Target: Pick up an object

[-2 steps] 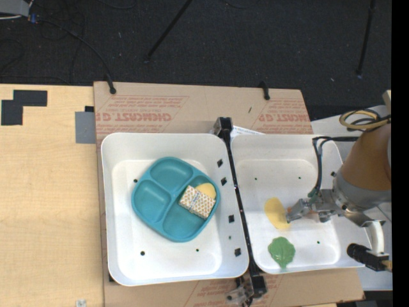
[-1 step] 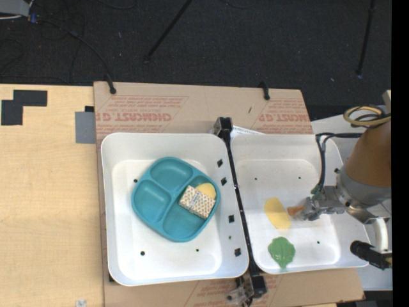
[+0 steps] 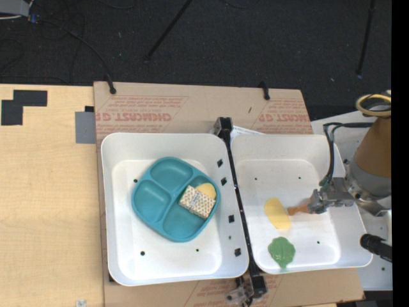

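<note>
My end effector (image 3: 314, 204) sits low inside the right bin (image 3: 300, 151), close to that bin's right wall. My arm (image 3: 377, 155) comes in over that wall. I cannot tell from this angle what state the end effector is in; it shows as a small dark cluster.

A short orange-brown piece (image 3: 297, 209) lies on the bin floor just left of the end effector, its right end touching or very nearly touching the tip. I cannot tell whether it is gripped or merely beside the tip. I cannot make out what the piece is.

Yellow object (image 3: 277, 213): oblong, flat on the floor of the right bin, just left of the orange-brown piece and about touching its left end.

Green object (image 3: 281, 251): rounded with a lumpy outline, toward the near edge of the right bin, just below the yellow object and apart from it. Clear of the end effector.

Left bin (image 3: 128, 152): beside the right bin, sharing the dark centre divider (image 3: 233, 200). It carries a teal divided plate (image 3: 160, 200), sitting tilted relative to the bin walls. On the plate's side nearest the right bin lies a patterned tan square (image 3: 197, 201), overlapping a small yellow piece (image 3: 206, 189) that shows at its upper right corner.

Both bins rest on a cardboard sheet (image 3: 192, 107) with red print, which lies on the table (image 3: 45, 203), light wood to the left of the left bin.
</note>
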Robot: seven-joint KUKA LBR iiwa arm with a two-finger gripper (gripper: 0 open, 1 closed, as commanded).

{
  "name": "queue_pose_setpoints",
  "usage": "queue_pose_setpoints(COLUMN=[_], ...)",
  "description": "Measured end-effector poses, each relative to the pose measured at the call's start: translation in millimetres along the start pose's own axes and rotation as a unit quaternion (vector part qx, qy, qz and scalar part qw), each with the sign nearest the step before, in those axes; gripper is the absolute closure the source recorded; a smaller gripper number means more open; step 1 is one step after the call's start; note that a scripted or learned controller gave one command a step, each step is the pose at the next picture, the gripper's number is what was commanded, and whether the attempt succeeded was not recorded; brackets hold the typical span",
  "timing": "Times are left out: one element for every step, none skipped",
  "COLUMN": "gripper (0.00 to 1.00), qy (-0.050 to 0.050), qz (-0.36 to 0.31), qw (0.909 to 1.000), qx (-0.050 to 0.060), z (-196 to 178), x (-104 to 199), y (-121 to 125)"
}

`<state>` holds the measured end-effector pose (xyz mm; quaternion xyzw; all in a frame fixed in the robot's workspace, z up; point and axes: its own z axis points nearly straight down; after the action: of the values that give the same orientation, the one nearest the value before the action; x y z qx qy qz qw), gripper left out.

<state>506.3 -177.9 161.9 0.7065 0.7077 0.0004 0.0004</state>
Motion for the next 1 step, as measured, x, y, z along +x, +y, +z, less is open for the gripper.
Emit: queue_pose_setpoints(gripper=[1.00], qy=[0.000], qz=[0.000], qw=[1.0000], qx=[-0.001], z=[-60.7], x=[-1.3], y=[-5.8])
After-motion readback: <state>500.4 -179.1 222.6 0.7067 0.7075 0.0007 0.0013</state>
